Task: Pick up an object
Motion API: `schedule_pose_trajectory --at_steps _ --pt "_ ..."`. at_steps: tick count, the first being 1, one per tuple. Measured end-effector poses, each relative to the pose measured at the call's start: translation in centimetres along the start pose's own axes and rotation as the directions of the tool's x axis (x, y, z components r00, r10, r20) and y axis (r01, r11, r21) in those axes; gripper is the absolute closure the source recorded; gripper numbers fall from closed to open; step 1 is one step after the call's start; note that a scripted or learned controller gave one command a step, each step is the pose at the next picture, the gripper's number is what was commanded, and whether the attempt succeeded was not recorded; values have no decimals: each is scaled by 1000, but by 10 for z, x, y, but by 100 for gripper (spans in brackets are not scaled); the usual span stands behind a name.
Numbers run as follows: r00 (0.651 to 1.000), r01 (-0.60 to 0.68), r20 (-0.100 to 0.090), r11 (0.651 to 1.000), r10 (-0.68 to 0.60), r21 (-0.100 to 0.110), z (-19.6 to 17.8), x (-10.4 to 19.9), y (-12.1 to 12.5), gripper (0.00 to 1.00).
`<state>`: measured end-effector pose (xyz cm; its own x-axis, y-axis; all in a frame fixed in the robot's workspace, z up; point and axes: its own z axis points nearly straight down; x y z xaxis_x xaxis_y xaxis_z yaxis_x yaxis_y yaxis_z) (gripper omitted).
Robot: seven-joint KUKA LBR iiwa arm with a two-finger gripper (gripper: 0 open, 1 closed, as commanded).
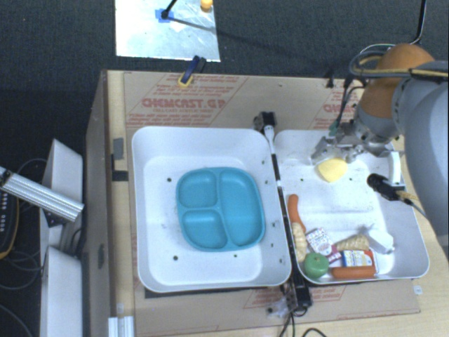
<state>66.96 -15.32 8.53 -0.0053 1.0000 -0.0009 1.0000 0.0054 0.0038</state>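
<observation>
Low in the far part of the right bin [338,206] sits the pincer [342,152], directly above and touching or nearly touching a single yellow lemon-shaped piece [332,170]. Whether the pincer is spread or pressed together cannot be told from this angle, and nothing is seen to be pinched in it. The lemon-shaped piece rests on the bin floor near the far wall, apart from the other contents. Along the bin's left wall lie one orange carrot-like stick [293,206] and, just nearer the camera, one pale corn cob [300,239]. Crowded into the near corner are one green apple [316,264], one small red-and-white packet [319,240], one tan wedge [351,244], one white piece [379,242], one small box with a red label [358,258] and one long orange sausage-like piece [354,272] against the near wall. There are two white bins in all. The left bin [144,188] holds one blue divided plate [219,209] with three compartments, lying flat near the middle. A black clip [266,121] sits at the far end of the seam where the two bins meet. Both bins rest on a brown cardboard sheet [210,95] with red print, and a small yellow-and-dark object [191,71] lies at its far edge. Beyond it is dark carpet [56,48], with one silvery sheet [151,34] carrying one small orange ball [205,3] and a bit of blue tape [163,15]. At the left a metal rail [42,194] juts in at a slant.
</observation>
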Motion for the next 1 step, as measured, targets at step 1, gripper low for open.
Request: schedule_pose_trajectory --at_steps 1 --pt "1000 4 2 1000 -4 -3 -11 -1 1 100"
